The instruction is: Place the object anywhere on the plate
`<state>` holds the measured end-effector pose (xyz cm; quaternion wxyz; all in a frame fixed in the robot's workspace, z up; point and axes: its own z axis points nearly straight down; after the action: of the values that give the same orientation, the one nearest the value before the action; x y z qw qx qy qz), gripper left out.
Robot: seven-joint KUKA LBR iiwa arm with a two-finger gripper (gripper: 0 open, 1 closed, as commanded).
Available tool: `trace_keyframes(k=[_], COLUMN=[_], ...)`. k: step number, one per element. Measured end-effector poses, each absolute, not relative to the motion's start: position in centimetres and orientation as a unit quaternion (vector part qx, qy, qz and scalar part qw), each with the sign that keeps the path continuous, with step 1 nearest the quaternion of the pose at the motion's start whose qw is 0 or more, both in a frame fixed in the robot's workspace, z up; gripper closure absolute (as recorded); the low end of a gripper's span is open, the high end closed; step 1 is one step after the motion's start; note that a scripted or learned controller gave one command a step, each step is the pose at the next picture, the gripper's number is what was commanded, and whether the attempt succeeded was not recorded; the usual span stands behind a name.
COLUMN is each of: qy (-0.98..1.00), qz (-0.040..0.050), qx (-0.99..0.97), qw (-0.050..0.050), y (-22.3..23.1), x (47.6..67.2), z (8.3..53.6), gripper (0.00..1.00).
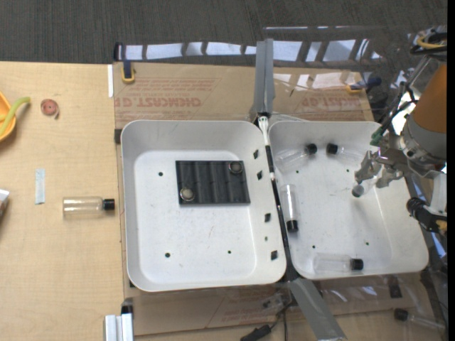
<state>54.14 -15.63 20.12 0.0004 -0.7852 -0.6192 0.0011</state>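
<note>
Vials [290, 206], clear with black caps, lie in your right bin [398, 258]: one by the left wall, one near the front [338, 264], two caps at the back. Reversed print on the cardboard [167, 91] behind reads "CHEMCAST GP". Your left bin [142, 261] holds a black ridged plate [212, 182] bearing two small round pieces. The gripper [364, 183] hangs over the right bin's right side; whether it is open cannot be told, and no vial sits in it.

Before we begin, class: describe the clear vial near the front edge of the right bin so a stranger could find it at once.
Find the right bin, the one the arm reaches into. Along its near edge lies a clear vial, on its side. Its black cap points right, and it lies crosswise, unlike the vial by the centre divider, which lies lengthwise.
</note>
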Motion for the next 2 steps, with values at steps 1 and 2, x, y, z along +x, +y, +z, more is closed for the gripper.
trace_keyframes(k=[1, 2], qy=[-0.607, -0.589], qz=[0.0015, 0.002], qx=[-0.795, -0.808], qw=[0.0, 0.001], y=[-21.2, -16.9], x=[65.9, 58.6], z=[30.6, 24.7], gripper=[1.0, 1.0])
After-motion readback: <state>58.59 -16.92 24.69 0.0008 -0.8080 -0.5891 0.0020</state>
